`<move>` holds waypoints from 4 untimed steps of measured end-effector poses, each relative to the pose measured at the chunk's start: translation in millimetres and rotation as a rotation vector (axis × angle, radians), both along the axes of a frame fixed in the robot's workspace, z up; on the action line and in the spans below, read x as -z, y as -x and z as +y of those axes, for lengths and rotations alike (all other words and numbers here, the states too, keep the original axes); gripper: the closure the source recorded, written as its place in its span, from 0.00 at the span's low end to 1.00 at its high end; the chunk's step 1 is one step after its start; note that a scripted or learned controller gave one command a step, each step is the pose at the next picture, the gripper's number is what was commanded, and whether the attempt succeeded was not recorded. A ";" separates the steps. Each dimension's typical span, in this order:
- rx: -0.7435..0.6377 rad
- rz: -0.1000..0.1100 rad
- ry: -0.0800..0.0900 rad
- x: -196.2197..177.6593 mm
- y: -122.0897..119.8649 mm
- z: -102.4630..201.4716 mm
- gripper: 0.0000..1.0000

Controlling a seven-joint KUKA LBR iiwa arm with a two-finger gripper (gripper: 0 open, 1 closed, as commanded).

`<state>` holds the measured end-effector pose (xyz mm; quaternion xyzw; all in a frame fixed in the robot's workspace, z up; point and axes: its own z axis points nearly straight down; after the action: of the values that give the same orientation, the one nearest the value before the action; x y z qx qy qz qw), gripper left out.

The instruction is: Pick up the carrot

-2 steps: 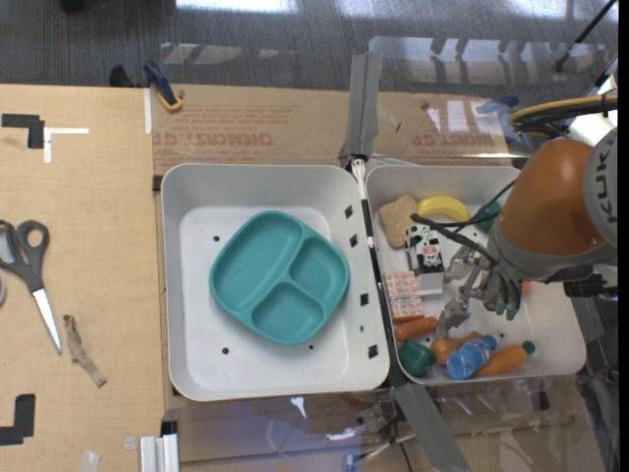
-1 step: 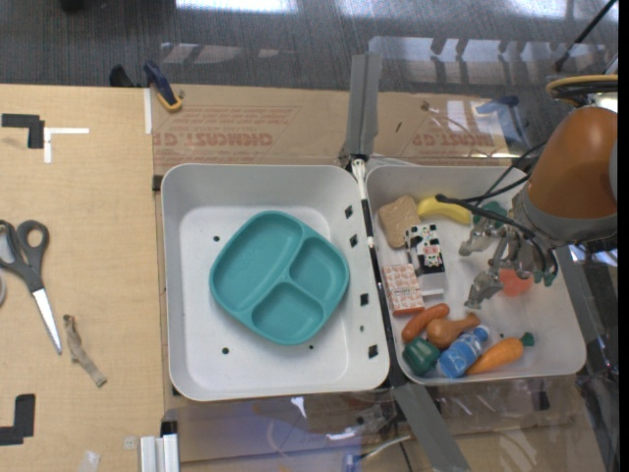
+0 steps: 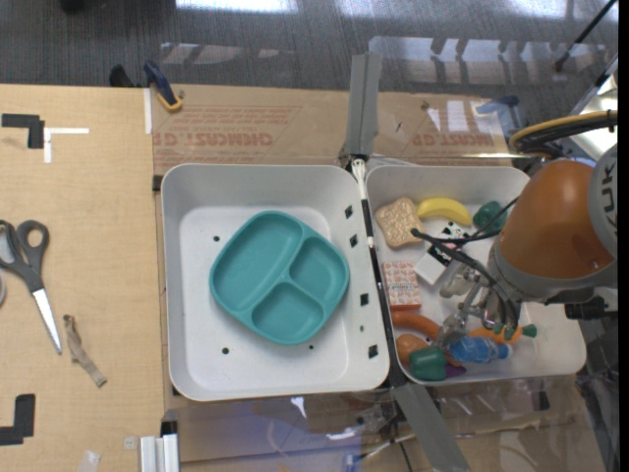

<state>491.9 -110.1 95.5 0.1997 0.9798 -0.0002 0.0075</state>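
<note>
Although the gripper (image 3: 470, 315) hung over the right bin's (image 3: 550, 357) near clutter with its opening indiscernible, the carrot (image 3: 417, 324) — lying just left of it — appeared light, rigid and smooth, best pinched mid-length.

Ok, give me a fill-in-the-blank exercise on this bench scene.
1. The teal divided plate lies in the ___ bin.
2. The plate has ___ compartments.
3. The banana in the right bin is coloured ___.
4. The scissors lie on the bench, ___ both bins.

Missing words: left; three; yellow; outside
</note>
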 end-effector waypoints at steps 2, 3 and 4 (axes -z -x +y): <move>-0.361 0.009 0.002 -14.9 12.5 -52.4 1.00; -0.362 0.005 0.003 -24.3 10.7 -52.2 1.00; -0.362 0.002 0.005 -33.7 8.9 -52.3 1.00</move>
<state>483.0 -162.5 129.1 0.0198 0.9998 -0.0014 0.0070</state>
